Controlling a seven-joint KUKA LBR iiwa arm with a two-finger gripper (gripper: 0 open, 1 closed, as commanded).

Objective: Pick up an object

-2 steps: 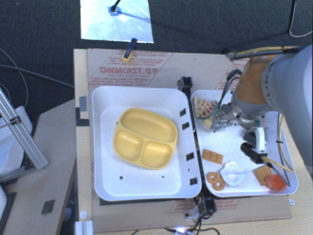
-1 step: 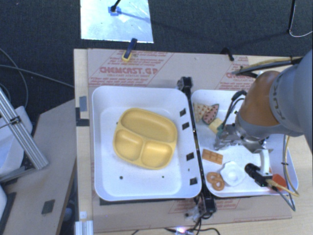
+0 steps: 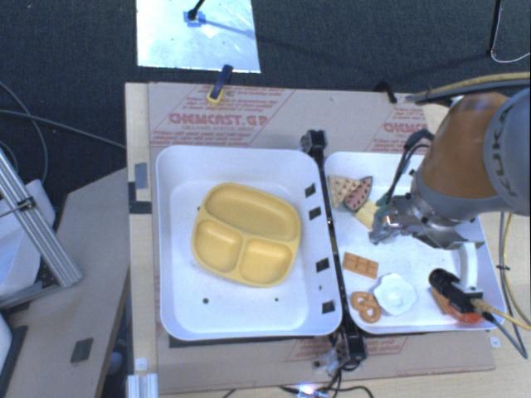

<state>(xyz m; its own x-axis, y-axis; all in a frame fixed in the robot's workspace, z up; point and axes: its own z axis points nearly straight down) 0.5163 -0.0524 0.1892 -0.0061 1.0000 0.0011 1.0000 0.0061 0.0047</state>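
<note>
Worktop carries two white bins; your claw [image 3: 383, 225] hangs in the right bin [image 3: 415, 160], grip state unclear. Yellow cheese wedge [image 3: 366, 215] lies just left, touching or nearly.

One camera is looking down from above the bench [image 3: 249, 114] at a slant — far enough off that it is taking in both white bins side by side, the left bin [image 3: 178, 222] and the right bin [image 3: 415, 322], plus dark floor beyond. The arm [image 3: 473, 164] is reaching in from the right edge — the gripper [image 3: 383, 222] is hanging over the right bin.
</note>
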